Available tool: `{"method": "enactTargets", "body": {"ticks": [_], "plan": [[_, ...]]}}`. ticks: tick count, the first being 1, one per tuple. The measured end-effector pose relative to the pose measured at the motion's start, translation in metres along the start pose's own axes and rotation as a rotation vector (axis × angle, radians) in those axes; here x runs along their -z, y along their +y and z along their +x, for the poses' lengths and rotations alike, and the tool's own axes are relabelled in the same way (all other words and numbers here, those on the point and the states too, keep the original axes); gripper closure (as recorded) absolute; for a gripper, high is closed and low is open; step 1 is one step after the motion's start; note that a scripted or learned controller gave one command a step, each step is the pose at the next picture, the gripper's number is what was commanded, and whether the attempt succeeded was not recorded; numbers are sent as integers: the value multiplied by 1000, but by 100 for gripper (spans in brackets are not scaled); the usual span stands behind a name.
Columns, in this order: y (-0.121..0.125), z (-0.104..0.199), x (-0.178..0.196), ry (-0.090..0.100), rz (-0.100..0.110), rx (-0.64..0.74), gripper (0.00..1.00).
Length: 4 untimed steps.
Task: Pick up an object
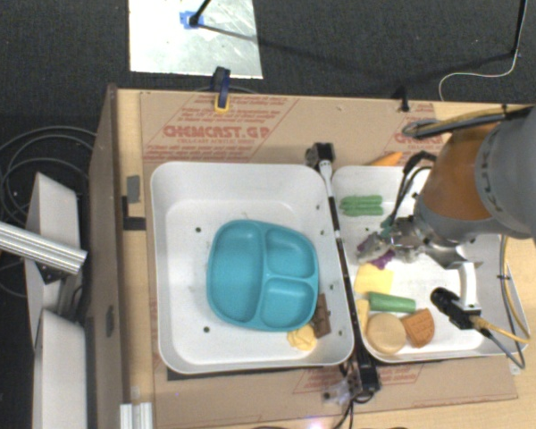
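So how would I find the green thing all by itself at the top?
Look at the right bin, the one the arm reaches into. Near its far rim, close to the divider between the bins, lies a flat green bar with bumpy edges. Another green piece sits lower down, touching the yellow block, but the bar lies alone on bare white floor.

A cardboard-covered bench (250,123) bears two white bins, left (174,239) and right (402,179), side by side
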State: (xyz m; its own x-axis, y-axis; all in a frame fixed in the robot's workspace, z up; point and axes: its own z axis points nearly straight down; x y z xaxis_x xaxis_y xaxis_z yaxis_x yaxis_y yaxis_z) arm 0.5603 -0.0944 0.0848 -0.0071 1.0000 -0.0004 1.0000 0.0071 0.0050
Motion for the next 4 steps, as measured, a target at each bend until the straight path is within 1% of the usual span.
{"method": "enactTargets", "body": {"ticks": [1,2,3,4], "plan": [[107,-24,0,2,23,5,0],[49,9,12,2,6,-5,0],[-11,4,-2,1,11,-8,0],[40,-28,0,-3,-2,-4,0]]}}
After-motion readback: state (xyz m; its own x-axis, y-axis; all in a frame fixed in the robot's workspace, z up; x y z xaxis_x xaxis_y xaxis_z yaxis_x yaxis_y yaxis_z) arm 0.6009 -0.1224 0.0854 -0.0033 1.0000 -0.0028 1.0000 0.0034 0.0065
